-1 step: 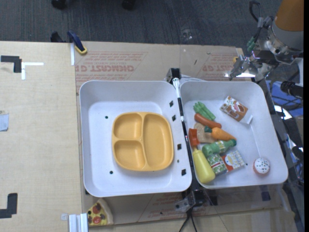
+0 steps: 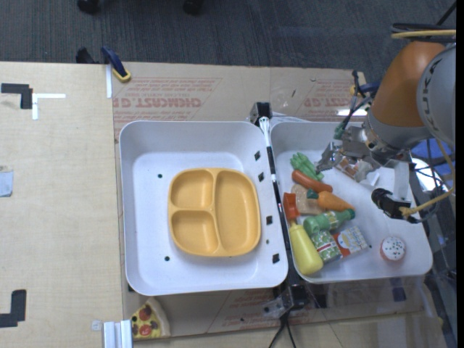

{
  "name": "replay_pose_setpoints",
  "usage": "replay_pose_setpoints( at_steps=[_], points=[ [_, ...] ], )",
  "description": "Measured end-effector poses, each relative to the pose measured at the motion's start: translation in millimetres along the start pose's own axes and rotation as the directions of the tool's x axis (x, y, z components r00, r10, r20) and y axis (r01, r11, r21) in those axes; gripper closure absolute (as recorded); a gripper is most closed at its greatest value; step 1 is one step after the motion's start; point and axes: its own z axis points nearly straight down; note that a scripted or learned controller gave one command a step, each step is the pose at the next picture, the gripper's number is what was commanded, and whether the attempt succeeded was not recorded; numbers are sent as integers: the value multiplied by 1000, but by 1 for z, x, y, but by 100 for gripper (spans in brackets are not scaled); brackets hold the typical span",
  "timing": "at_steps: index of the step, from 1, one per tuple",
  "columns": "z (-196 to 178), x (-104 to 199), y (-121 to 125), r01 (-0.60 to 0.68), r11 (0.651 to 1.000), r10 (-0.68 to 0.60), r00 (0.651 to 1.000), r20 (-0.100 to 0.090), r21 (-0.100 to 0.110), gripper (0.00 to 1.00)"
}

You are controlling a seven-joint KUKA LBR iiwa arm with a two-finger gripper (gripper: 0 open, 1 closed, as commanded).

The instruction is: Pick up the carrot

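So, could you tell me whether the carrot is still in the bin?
In: the carrot lies flat in the right bin among toy food.

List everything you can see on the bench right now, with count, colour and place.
Shallow white plastic bins: two, white, side by side on the bench.
Yellow three-compartment plastic plate: one, yellow, middle of the left bin.
Orange toy carrot: one, orange, middle of the right bin.
Red toy sausage: one, red-orange, just above the carrot.
Green leafy toy vegetable: one, green, upper part of the right bin.
Yellow toy bottle: one, yellow, right bin's lower left.
Small white round shaker: one, white, right bin's lower right.
Grey arm with orange band: one, above the right bin.
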Motion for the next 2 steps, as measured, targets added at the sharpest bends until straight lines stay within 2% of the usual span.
replay_pose_setpoints(
  at_steps=[1,2],
  points=[
    [60,-4,-60,-64,998,64,998,-2,-3,0],
    [50,-4,-58,-67,998,67,998,-3,-5,100]
  ],
)
